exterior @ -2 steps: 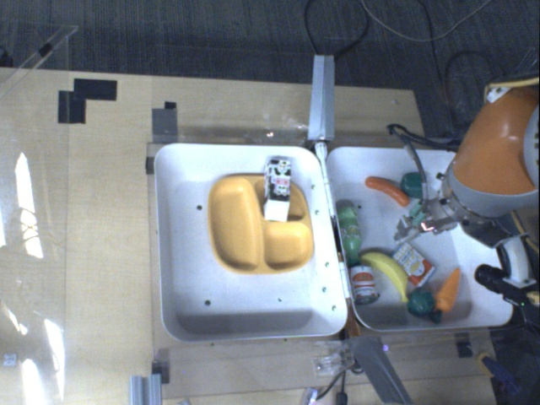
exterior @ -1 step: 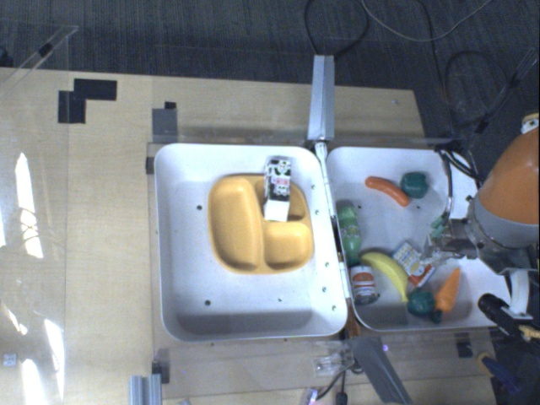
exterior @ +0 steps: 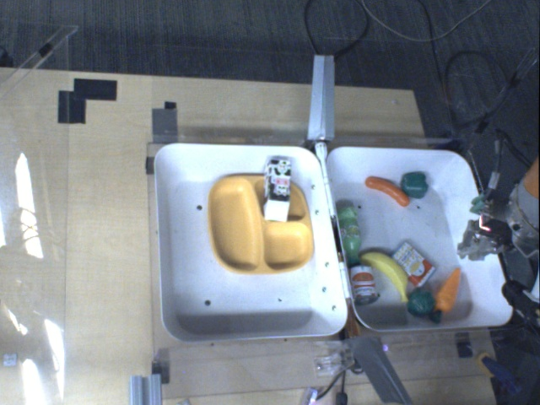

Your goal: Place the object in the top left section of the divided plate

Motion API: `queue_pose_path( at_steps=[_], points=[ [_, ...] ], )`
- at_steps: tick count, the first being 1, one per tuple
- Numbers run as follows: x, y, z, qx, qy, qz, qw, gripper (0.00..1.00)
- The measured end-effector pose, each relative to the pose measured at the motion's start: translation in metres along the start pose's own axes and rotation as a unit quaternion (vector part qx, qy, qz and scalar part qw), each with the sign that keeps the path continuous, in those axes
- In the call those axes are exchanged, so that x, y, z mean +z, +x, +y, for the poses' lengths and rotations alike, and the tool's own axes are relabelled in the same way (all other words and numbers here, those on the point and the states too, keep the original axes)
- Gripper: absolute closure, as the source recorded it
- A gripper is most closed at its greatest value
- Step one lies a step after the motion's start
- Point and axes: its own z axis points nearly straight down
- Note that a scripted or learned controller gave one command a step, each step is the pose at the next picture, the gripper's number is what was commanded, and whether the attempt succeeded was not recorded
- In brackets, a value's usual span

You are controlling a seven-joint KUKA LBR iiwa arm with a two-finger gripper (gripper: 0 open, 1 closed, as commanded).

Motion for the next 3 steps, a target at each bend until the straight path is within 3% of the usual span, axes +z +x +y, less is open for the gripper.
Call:
queue_pose_path(
  at_steps=[1, 2, 3],
  points=[
    [0.043, -0.001, -0.003, 0.139, 0.002, 0.0, 0.9903, 1.0],
    [0.062, 0.001, -0.003, 0.155, 0.002, 0.0, 0.9879, 1.0],
    [0.027, -0.005, -0.001, 0.254, 0.001, 0.0, 0.9671, 1.0]
  ],
)
